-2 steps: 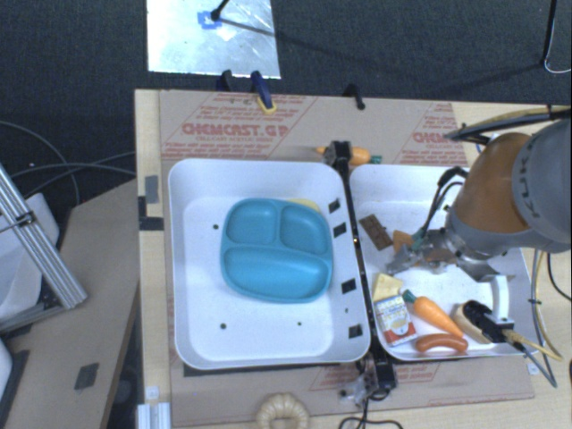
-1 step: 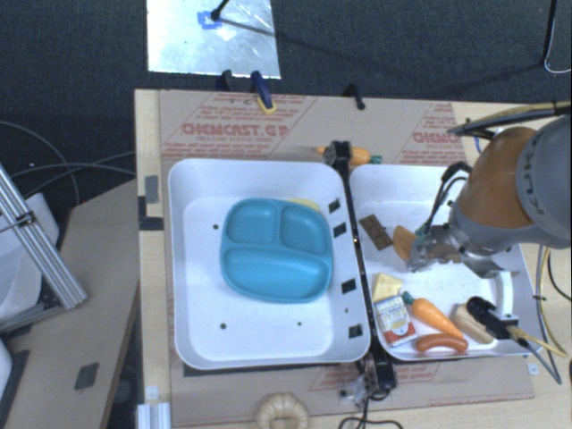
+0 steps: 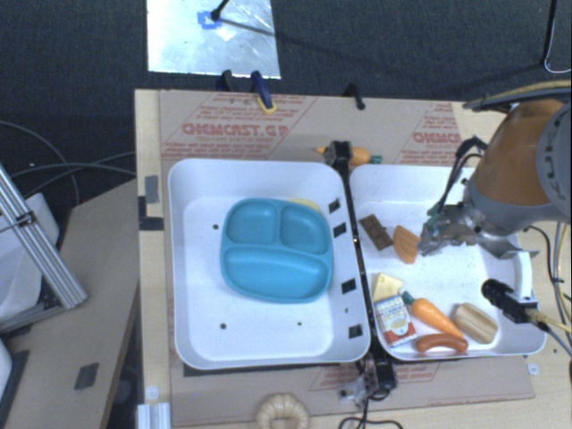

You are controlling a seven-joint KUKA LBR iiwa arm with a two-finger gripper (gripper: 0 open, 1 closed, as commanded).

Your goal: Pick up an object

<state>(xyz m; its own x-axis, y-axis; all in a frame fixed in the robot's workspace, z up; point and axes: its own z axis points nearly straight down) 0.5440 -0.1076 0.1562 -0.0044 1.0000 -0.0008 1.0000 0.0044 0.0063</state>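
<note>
Gripper [image 3: 435, 237] low in the right bin [image 3: 407, 181], its dark fingers too blurred to tell whether open or closed. Just beside it, a tan wedge [image 3: 407, 244] and a brown ridged bar [image 3: 375, 231]. Along the near rim: cheese [image 3: 386, 286], packet [image 3: 393, 319], carrot [image 3: 432, 314], sausage [image 3: 441, 343], bread roll [image 3: 475, 323] (closely packed). Left bin [image 3: 192, 239] holds a smooth blue divided plate [image 3: 275, 248] with bare floor around it.

Red print, probably "CHEMCAST GP", on brown board [image 3: 234, 119] under the bins, repeated at right
</note>
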